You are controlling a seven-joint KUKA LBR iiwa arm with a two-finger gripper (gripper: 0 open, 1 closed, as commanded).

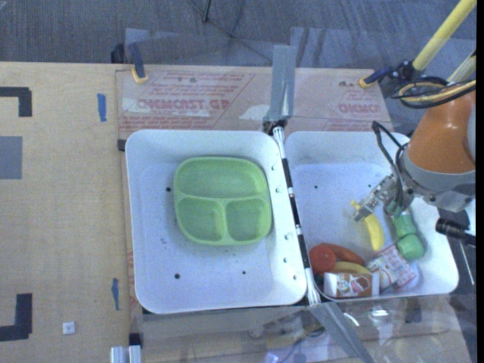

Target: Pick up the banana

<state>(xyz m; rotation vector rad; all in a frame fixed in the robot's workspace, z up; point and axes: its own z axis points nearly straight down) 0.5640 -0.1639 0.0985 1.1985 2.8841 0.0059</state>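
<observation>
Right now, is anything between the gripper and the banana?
Nothing visible. The gripper sits right at the upper end of the banana in the right bin. A green bottle lies just beside the banana, on its right.

Yellow banana (372, 231), green tray (222, 200)

Glossy yellow plastic banana (373, 231); matt green plastic tray (223, 200); smooth white plastic bins (144, 225); bare metal gripper (372, 206); cardboard (189, 97) at 12 o'clock.

The arm (446, 146) is cut off at the right edge, its fingers (376, 203) too blurred to judge.
</observation>
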